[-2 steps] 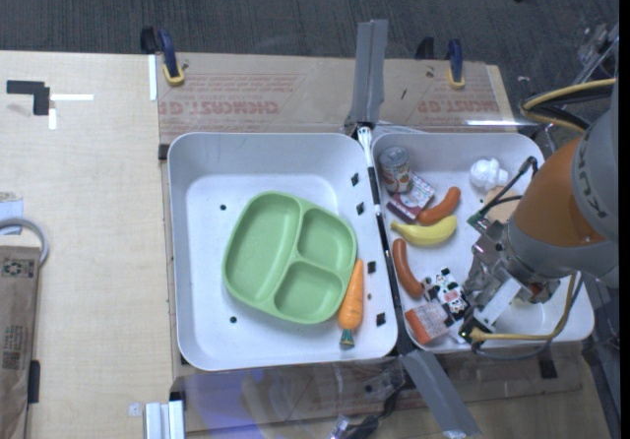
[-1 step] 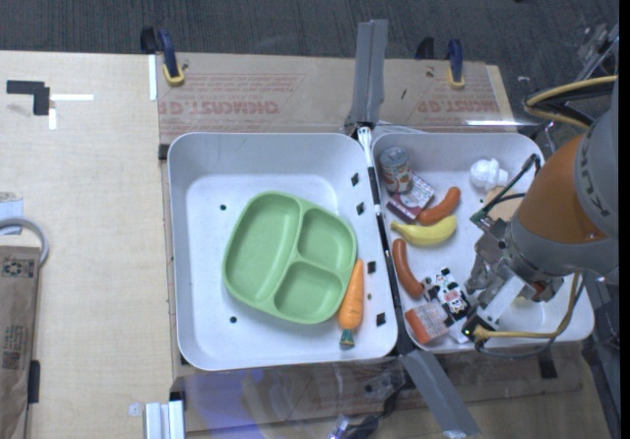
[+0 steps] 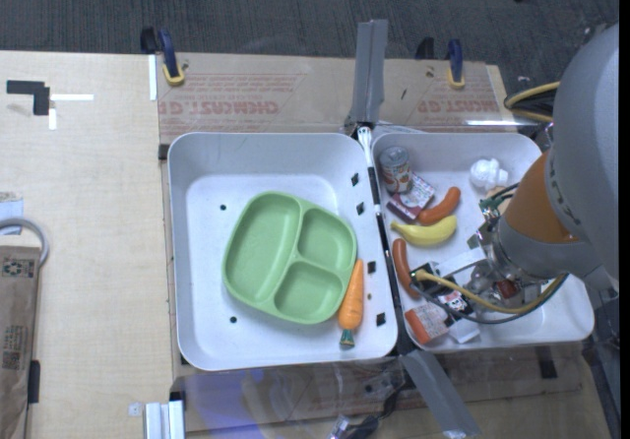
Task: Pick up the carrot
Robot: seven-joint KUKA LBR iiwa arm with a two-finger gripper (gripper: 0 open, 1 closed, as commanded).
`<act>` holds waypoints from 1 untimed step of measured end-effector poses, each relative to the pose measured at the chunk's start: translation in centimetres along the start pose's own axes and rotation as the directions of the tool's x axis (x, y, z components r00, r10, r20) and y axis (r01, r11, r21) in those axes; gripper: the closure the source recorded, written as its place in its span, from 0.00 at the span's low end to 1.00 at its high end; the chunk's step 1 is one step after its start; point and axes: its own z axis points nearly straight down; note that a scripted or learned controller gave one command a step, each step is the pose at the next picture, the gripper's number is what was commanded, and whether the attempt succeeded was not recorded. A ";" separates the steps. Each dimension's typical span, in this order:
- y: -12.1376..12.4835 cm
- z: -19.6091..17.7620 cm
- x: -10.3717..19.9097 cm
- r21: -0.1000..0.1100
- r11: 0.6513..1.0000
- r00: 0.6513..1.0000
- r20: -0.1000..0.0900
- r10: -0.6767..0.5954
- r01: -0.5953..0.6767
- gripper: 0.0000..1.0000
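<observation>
In the left bin (image 3: 187,260), carrot (image 3: 351,300): beside the green plate (image 3: 285,255), at its 4 o'clock.
Claw (image 3: 471,282): right bin (image 3: 527,147), 3 o'clock of carrot, well apart; grip state, can't tell.
Writing: red cardboard (image 3: 256,97) print, unreadable.

arm (image 3: 581,161) cut off by the right edge, only wrist and orange band in frame. gripper (image 3: 489,282) sits low in the right bin (image 3: 522,147) behind a tangle of cables (image 3: 492,301), fingers can't be made out. right bin's far corner and part of its floor covered by the arm. small packets (image 3: 433,319) under the cables, labels too small to read. can (image 3: 396,169) label blurred. white lump (image 3: 487,172) in the bin, can't tell what it is. brown bag (image 3: 18,304) cut by the left edge. carrot (image 3: 351,299) leaf end blurry against the left bin wall (image 3: 384,329)
</observation>
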 end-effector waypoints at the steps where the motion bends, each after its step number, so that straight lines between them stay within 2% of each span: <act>1: 0.0 -0.8 0.0 0.002 1.000 1.000 0.004 -0.003 0.003 1.00</act>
